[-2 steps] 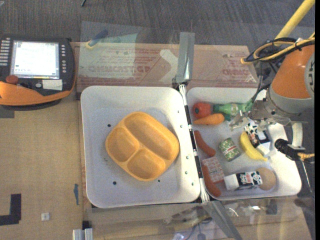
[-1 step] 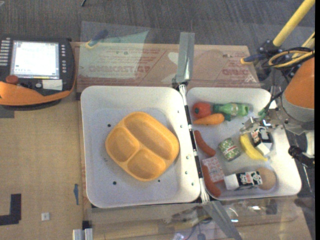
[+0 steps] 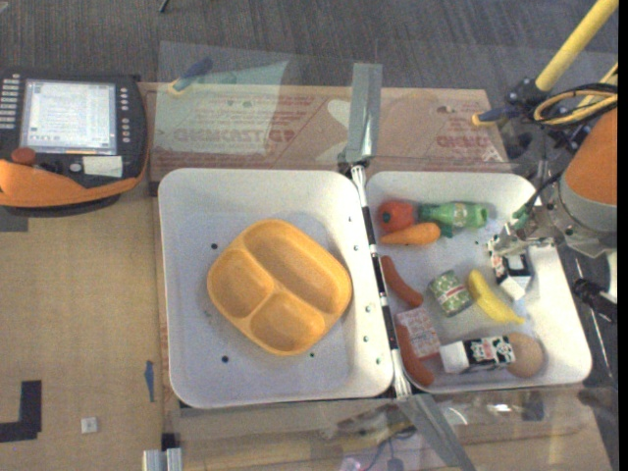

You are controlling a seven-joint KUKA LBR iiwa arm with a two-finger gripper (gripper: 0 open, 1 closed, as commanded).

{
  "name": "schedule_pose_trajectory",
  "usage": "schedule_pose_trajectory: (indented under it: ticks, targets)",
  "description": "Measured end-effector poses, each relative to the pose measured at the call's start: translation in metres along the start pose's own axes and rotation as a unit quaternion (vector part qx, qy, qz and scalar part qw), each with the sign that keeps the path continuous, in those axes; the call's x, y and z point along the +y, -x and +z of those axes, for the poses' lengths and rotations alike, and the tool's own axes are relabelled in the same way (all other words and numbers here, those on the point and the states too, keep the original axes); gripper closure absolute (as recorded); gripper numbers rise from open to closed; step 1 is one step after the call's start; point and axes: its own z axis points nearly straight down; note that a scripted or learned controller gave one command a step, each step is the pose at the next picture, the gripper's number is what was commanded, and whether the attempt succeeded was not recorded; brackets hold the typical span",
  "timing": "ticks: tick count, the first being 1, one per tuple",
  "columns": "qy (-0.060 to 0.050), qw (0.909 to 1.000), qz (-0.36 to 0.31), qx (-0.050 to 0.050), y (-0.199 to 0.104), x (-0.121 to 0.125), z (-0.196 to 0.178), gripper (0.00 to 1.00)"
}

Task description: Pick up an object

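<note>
The left bin (image 3: 186, 263) carries an orange tray (image 3: 279, 285) with open room all round it. The right bin (image 3: 579, 356) is crowded: carrot (image 3: 412, 235), sausage (image 3: 400, 282), banana (image 3: 493, 298). The end effector (image 3: 512, 248) hangs over that bin's right edge, above the banana; its state cannot be told. A vertical descent onto the banana is advised, clear of the rim.

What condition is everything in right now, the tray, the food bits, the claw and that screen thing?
Orange three-compartment plastic tray: lying flat in the left white bin, nothing in it.
Green plastic bottle: on its side, right white bin.
Orange toy carrot: lying flat.
Yellow toy banana: lying flat.
Black-and-white carton: tipped on its side.
Claw: low over the right bin's far side.
Handheld control screen: lit.
</note>
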Motion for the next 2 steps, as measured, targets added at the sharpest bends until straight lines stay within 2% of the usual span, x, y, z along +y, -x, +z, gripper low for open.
schedule_pose_trajectory:
  ticks: [1, 2]
  targets:
    - [-0.003, 1.0, 0.0, 0.001, -0.001, -0.002, 0.003, 0.0]
    - [-0.021, 0.9996, -0.014, 0.011, -0.004, -0.019, 0.028, 0.0]
